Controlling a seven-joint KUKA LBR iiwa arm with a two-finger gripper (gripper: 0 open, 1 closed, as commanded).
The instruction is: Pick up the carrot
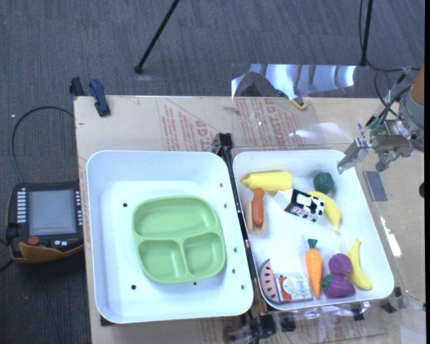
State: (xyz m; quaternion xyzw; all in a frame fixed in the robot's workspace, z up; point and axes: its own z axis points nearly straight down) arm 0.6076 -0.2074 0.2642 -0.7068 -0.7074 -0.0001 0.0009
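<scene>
The carrot (313,265) is orange with a green top. It lies lengthwise near the front of the right bin (365,192), between a small printed packet (296,286) and purple toy fruit (338,275). My gripper (360,165) hangs over the bin's far right rim, well behind the carrot and to its right. Its two fingers are spread apart, open, with nothing between them.
The right bin also holds a yellow bottle (267,180), a hot dog (258,210), a cow-patterned carton (304,205), two bananas (332,211), a dark green piece (324,183) and a watermelon slice (266,275). The left bin (107,192) bears a green divided plate (178,239).
</scene>
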